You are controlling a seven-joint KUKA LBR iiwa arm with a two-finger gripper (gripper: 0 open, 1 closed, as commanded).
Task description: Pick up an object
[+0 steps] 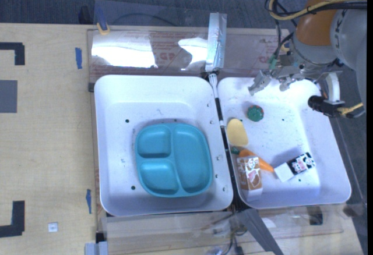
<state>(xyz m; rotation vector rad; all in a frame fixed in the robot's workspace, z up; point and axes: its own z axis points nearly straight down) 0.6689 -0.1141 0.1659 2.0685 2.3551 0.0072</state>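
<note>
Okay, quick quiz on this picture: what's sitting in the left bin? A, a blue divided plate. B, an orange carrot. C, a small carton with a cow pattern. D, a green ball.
A: the blue divided plate lies alone in the left bin, while the green ball, the cow-pattern carton and the orange carrot all sit in the right bin.

No legible text. Faint reddish print on the clear panel (175, 50) left of the gripper (269, 80) is unreadable.
</note>
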